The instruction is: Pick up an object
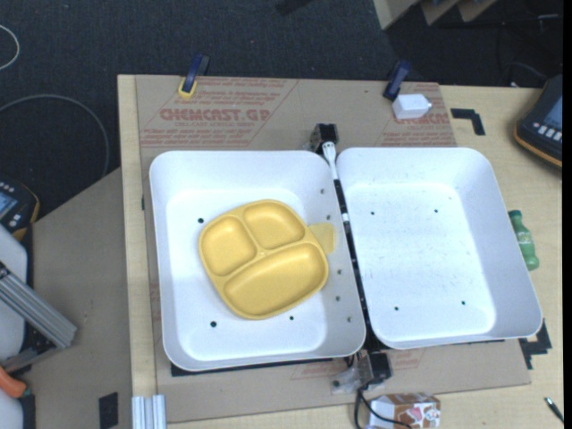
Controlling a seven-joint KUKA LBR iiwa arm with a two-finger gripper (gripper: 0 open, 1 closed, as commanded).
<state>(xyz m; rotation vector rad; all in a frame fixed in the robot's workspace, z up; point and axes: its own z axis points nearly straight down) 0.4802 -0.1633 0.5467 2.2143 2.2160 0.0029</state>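
Observation:
A yellow three-compartment plate (262, 258) lies face up in the left bin (179, 186), near its middle and a little toward the front. A small flat yellow piece (323, 237) pokes out from under the plate's right edge, close to the bin's right wall.
The right bin (429, 239) stands beside the left one, their rims meeting along a black strip (344, 231). Clamps (190, 77) and a white block (411, 106) sit on the cardboard at the back. A green object (524, 239) lies by the right bin's outer rim.

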